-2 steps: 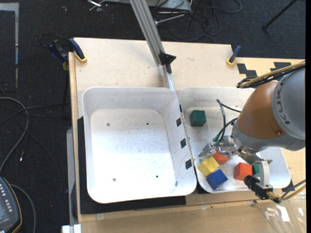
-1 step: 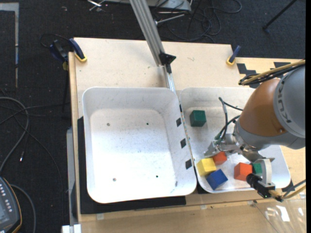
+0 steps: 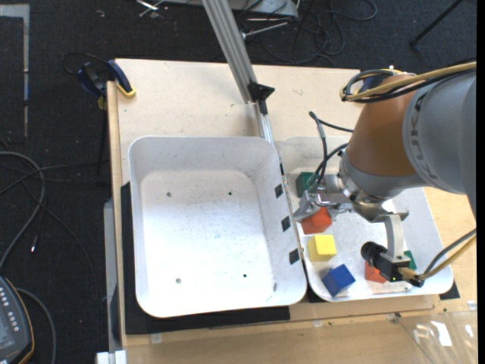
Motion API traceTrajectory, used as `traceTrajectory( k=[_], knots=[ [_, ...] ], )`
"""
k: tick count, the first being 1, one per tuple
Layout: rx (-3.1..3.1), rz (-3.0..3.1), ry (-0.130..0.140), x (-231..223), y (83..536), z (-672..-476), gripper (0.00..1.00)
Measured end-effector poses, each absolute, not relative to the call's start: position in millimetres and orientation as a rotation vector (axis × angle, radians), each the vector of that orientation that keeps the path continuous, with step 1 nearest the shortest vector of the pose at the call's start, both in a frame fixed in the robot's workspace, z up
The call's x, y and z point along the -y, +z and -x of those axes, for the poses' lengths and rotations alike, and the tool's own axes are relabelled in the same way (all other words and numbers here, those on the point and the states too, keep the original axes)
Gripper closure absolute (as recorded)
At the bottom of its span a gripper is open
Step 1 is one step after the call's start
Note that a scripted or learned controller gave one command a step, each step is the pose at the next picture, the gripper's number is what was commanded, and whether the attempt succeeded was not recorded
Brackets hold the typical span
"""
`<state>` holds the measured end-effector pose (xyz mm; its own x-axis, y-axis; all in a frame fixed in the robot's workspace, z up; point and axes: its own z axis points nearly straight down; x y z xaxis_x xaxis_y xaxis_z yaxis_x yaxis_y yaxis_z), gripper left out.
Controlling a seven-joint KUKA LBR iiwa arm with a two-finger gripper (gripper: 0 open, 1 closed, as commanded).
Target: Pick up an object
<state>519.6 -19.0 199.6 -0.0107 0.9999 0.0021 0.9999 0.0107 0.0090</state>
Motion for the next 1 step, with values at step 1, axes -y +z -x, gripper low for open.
traceTrajectory(
  k=[1],
  knots=[
    [-2.233, -2.211, 0.003, -45.0, 199.5, -531.0, 1.00]
  ],
)
